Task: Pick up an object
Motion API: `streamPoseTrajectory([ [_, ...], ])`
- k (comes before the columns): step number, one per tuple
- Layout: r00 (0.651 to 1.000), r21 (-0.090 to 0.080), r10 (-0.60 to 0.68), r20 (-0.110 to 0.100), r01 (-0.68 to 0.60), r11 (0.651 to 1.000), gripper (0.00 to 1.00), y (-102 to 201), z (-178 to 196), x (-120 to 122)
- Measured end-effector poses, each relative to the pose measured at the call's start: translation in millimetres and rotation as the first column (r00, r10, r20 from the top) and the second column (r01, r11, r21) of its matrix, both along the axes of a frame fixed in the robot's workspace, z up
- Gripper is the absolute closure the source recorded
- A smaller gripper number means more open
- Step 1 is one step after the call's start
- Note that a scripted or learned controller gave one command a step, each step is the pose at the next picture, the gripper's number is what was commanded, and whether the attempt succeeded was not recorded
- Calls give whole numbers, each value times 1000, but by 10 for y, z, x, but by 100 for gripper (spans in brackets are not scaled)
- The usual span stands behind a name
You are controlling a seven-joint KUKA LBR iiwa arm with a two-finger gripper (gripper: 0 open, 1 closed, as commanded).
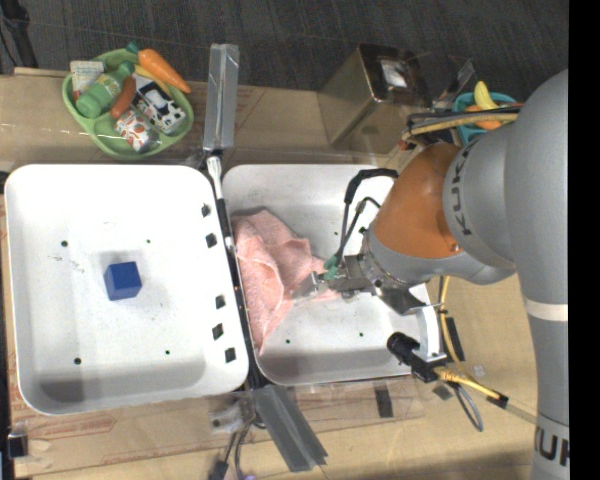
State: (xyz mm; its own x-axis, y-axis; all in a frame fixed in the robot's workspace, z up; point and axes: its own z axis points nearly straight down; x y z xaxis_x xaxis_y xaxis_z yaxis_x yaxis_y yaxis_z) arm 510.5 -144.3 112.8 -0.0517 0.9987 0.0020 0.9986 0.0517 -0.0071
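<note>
One gripper [332, 271] is all you have, and it sits low in the right bin [310, 363], at the right-hand edge of the pink cloth [270, 268]. You cannot tell from this slanted view whether it is spread or closed, nor whether any cloth is caught in it; the grey wrist and the orange band [420, 218] hide most of the tool from above.

Working outward, the pink cloth lies crumpled against the bin's left wall, at about nine o'clock from the gripper, running from the bin's upper middle down toward seven o'clock. Judge it light, soft and limp: it will not slip, but it will drape and drag, and a pinch on a flat single layer may slide off. Take it where it bunches, on the raised fold nearest the gripper, and expect the rest to trail.

Further out, well apart in the left bin [40, 388], a blue cube [123, 280] rests alone, also near nine o'clock. It looks stiff, small and light, with flat faces that suit a square pinch across two opposite sides.

Beyond the bins, at about ten o'clock, a green bowl [85, 118] holds toy food.
</note>
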Motion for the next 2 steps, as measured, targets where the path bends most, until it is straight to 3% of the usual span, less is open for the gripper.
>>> streamPoseTrajectory([
  [1, 998, 0, -58, 5, 58, 998, 0, 67, -209, -335],
  [2, 989, 1, -150, 2, 150, 989, 0, 316, -215, -337],
])
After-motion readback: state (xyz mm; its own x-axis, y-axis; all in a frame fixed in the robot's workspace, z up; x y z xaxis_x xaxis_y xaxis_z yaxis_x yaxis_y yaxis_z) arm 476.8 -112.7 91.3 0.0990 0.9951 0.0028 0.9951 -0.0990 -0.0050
